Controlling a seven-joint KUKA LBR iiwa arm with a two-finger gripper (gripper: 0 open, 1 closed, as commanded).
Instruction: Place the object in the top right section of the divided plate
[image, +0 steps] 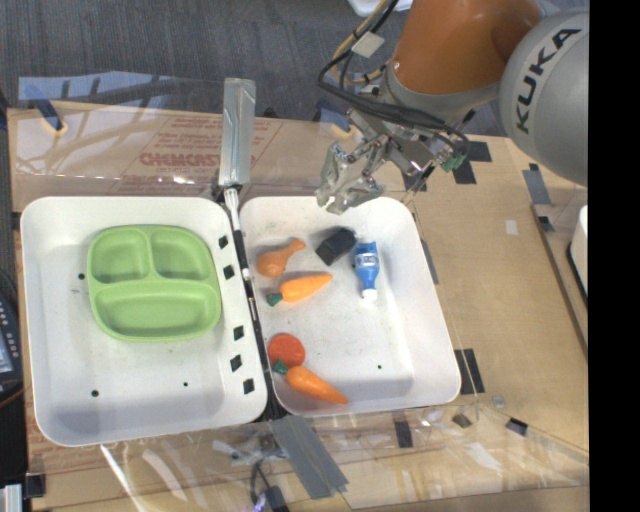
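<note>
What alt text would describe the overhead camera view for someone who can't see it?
A grey arm's pincer hovers above the back rim of the right white bin, which holds two orange plastic carrots, a drumstick, a tomato, a black block and a blue tube. A green divided plate sits in the left bin.

two white bins (60, 400) side by side on a taped cardboard bench (500, 290).

Two bins are sitting side by side on the bench (500, 300). The divided plate (154, 281) is lying in the left bin (60, 400). In the right bin (420, 350), a toy drumstick (279, 257), a block (335, 244) and a tube (367, 268) are lying toward the back, one toy carrot (300, 289) mid-bin, a tomato (286, 349) and another carrot (314, 385) at the front. The tool (345, 190) is hanging over the back rim.
</note>
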